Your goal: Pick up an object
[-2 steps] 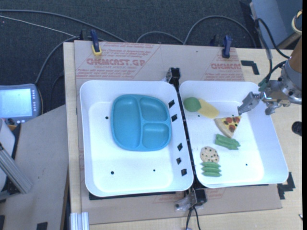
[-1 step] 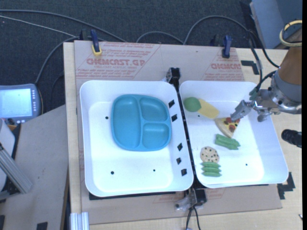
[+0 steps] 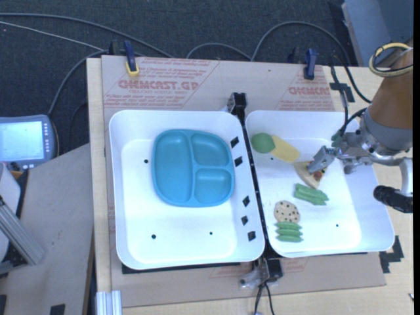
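Bench [image 3: 197, 77]: cardboard-looking top with red print, two shallow white bins side by side, blue clamps on the far edge.
Left bin [image 3: 131, 241]: holds a blue divided tray [image 3: 193, 168] with three compartments, sitting toward the far side.
Right bin [image 3: 348, 235]: this is where all the small stuff is.
Green ball [image 3: 262, 142]: far-left part of the right bin, touching a yellow banana-ish piece [image 3: 285, 151] just beside it.
Tan wedge [image 3: 307, 174]: lies right under the tool, near the middle of the bin.
Green pod [image 3: 310, 195]: just nearer the camera than the wedge, lying at a slant.
Cookie [image 3: 286, 211]: speckled round one, with a green ridged piece [image 3: 288, 232] touching its near side.
Tool [image 3: 319, 166]: low over the tan wedge, tip right at it; honestly can't tell if it's open or closed from this angle.
Arm [image 3: 394, 104]: comes in from the right, orange band visible, cables trailing over the bin's far-right corner.
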### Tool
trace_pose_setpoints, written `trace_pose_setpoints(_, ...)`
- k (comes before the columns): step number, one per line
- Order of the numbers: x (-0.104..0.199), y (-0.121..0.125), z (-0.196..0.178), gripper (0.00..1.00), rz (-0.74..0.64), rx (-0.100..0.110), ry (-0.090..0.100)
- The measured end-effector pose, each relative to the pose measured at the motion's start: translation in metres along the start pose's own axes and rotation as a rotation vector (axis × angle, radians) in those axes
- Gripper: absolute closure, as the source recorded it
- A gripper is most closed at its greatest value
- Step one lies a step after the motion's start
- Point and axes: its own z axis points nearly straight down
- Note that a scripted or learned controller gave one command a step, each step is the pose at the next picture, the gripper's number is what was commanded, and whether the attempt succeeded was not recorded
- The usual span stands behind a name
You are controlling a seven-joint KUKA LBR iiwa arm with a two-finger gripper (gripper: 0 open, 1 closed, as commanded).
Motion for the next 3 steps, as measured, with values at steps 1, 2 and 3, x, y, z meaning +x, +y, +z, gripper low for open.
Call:
trace_pose_setpoints(1,0.0,0.005,0.042,0.0,-0.001,0.0,0.0)
trace_pose_setpoints(2,0.0,0.005,0.03,1.0,0.0,-0.004,-0.001)
trace_pose_setpoints(3,0.007,0.004,-0.031,1.0,-0.003,-0.01,-0.004)
